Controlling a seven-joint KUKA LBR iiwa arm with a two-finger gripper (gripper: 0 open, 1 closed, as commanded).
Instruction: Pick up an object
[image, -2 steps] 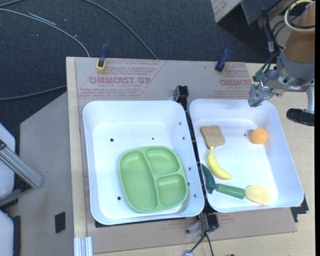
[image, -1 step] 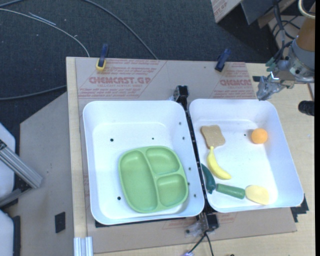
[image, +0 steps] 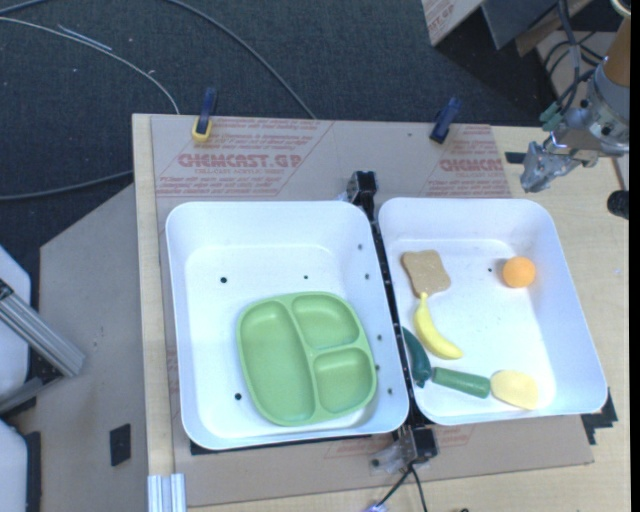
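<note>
While the end effector hangs beyond the right bin, grip state unclear, a descent could clip that rim before reaching the orange ball.

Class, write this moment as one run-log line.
gripper: above right bin's far corner, nothing held | banana, orange in right bin | tray in left bin

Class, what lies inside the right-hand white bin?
Right bin holds a tan bread slice, banana, orange ball, green tool and lemon; nothing looks covered.
</note>
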